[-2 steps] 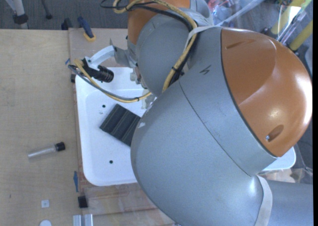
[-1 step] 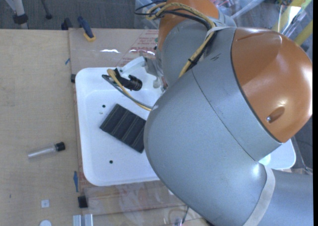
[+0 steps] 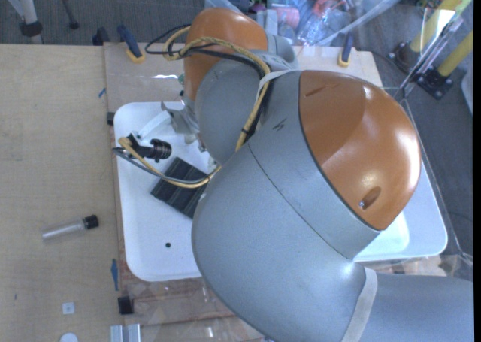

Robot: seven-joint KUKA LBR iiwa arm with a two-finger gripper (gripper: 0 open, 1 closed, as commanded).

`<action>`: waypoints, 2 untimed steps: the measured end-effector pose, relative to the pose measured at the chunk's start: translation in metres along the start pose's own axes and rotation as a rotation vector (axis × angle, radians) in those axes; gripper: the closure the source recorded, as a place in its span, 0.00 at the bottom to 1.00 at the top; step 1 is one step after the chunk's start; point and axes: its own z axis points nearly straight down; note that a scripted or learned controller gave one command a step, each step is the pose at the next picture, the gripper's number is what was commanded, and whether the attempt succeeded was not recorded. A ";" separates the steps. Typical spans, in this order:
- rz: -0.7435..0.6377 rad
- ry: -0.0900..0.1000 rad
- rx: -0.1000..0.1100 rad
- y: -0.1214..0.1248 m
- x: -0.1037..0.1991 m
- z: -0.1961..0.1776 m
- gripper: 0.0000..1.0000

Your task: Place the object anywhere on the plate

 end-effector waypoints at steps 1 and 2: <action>0.160 -0.001 0.001 0.067 -0.048 0.007 0.00; 0.158 -0.002 0.000 0.066 -0.048 -0.003 1.00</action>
